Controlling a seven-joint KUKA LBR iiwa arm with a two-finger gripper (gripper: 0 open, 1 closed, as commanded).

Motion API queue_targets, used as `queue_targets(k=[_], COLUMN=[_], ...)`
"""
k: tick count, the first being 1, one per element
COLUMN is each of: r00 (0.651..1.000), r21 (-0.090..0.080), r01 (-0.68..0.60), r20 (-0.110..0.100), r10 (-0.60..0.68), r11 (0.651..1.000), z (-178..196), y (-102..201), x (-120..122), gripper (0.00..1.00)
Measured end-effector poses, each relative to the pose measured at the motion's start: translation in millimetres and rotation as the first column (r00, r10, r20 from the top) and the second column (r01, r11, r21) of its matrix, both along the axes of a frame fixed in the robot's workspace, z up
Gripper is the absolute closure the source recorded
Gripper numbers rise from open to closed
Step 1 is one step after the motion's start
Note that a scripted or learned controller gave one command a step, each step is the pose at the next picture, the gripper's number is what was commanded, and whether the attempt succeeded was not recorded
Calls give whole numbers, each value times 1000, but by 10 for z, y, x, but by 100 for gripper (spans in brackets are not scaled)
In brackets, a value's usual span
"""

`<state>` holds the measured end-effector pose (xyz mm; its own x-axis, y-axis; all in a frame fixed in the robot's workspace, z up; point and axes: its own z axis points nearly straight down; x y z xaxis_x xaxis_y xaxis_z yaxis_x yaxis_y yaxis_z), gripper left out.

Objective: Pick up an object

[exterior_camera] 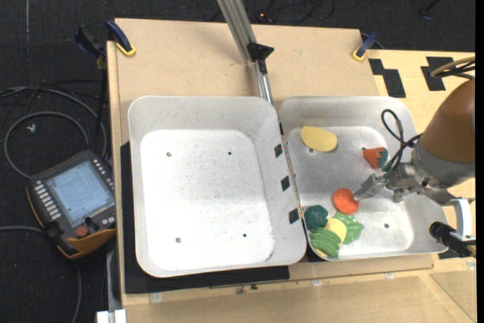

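Arm (454,136) cut off at the right edge; claw (372,187) fingers too small to read.

No text, label, brand or number can be read. The pendant (74,197) at the frame's lower left has a lit screen, too small to read; black marks pattern the tabletop (401,76) at upper right.

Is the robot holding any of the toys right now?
It cannot be told. The gripper is right beside the round orange-red toy in the right white bin.
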<state>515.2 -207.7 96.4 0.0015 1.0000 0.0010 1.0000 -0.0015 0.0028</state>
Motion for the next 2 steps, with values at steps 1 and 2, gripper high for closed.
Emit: queue_targets(k=[1, 2], r00=[1000, 1000], r21=[-2, -4], r01=[-1, -5], r20=[4, 4], r10=[1, 5], r11=[1000, 1000], z=[118, 723], y=[-2, 66], x=[10, 54], gripper=[100, 100])
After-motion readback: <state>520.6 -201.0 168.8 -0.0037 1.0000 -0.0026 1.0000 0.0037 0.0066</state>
